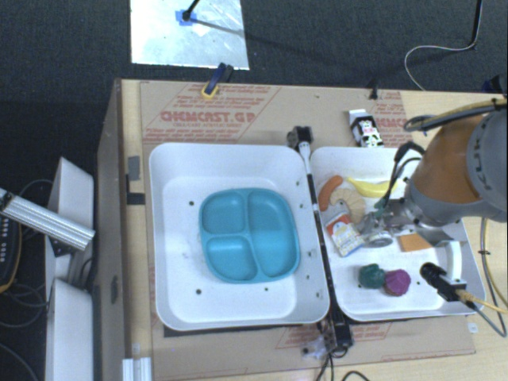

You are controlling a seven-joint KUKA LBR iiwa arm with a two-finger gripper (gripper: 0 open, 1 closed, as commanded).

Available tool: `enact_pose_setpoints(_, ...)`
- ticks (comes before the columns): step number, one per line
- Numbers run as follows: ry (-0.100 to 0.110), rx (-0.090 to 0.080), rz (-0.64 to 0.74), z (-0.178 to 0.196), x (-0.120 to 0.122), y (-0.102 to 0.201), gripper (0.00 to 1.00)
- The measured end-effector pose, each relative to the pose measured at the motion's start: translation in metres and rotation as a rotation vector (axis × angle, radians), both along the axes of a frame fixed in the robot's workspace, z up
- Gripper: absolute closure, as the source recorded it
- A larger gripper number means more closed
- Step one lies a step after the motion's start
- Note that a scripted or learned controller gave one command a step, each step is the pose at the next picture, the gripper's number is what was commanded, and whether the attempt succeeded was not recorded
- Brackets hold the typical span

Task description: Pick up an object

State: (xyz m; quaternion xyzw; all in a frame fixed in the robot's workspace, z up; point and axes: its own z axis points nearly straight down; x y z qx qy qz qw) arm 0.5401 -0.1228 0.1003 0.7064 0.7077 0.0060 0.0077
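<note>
Over the right bin [349, 304] my gripper [378, 230] hangs low, among the clutter near the middle of that bin; from this slant I cannot tell what state it is in, nor whether it has hold of anything. Just to its left lies a small white and red packet [344, 236], close enough that I cannot say if they touch. Beyond that are an orange sausage-shaped piece [329, 190] and a yellow banana [369, 186] toward the bin's far side, a flat orange piece [414, 244] to the right, and a dark green lump [370, 275] touching a purple lump [398, 282] nearer the front. My arm [448, 173] comes in from the right, its orange band above the wrist, bent down into the bin. The left bin [178, 292] holds a blue divided tray [248, 234]. Both bins sit on a bench covered with printed cardboard [210, 109], on dark carpet [55, 70] with a shiny sheet [159, 22] beyond.
</note>
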Motion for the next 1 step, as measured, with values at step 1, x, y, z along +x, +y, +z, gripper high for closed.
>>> enact_pose_setpoints(1,0.015,0.003,0.002,0.1100,0.0105,0.0715,1.00)
